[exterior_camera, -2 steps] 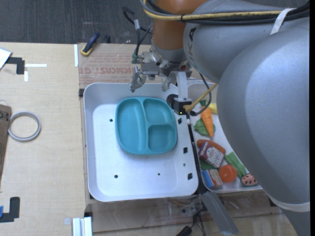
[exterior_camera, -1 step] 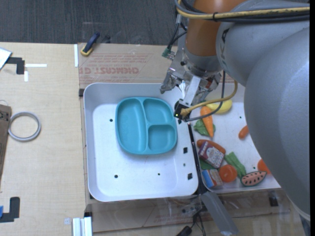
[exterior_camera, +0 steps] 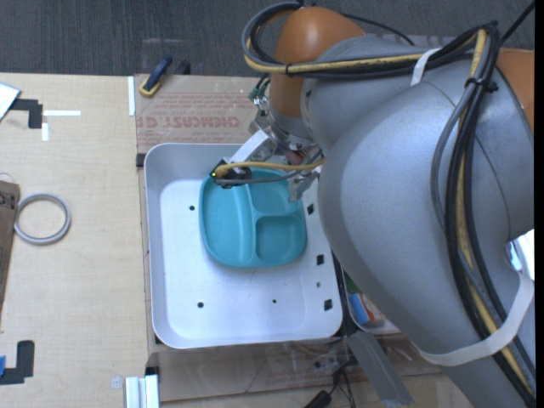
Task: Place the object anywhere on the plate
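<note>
The wooden bench [exterior_camera: 68, 296] bears a white bin [exterior_camera: 170, 313], a tape ring [exterior_camera: 38, 218] and cardboard [exterior_camera: 200, 117]

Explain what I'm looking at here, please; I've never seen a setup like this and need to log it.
This is one picture from a fixed camera above a workbench, looking down at a slant. The big grey shape with the orange band filling the right side is a robot arm, reaching in from the right. Black and yellow cables run along it. Its pincer sits over the top edge of a blue plate with divided sections; the arm blocks the pincer's tips, so I cannot tell whether anything is held. The plate lies in a shallow white bin. To the left, on the wooden bench, lies a roll of tape. A cardboard sheet lies behind the bin.
</note>
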Tool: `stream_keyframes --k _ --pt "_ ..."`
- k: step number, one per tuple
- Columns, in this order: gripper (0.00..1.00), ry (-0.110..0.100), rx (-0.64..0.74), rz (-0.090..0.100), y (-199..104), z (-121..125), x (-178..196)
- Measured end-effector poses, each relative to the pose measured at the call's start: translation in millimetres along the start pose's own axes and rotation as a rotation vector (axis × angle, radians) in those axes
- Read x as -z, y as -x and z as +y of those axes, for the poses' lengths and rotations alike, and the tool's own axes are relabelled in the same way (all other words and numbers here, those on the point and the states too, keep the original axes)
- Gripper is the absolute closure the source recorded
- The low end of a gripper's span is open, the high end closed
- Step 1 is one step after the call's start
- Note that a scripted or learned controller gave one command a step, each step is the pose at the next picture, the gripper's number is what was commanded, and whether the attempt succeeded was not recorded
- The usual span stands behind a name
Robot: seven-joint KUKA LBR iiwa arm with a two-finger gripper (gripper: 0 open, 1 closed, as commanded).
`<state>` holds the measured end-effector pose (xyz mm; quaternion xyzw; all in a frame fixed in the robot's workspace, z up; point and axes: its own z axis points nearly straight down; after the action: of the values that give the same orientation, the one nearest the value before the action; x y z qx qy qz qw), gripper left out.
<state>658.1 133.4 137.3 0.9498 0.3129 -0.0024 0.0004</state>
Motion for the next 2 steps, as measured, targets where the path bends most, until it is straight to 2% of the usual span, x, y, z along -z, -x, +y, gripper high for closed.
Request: stream_keyframes --k 1,2 --pt "0.0 0.0 0.21 -0.002 21 -119 -46" --pt "1.0 0.004 0.202 -0.02 27 -111 -35"
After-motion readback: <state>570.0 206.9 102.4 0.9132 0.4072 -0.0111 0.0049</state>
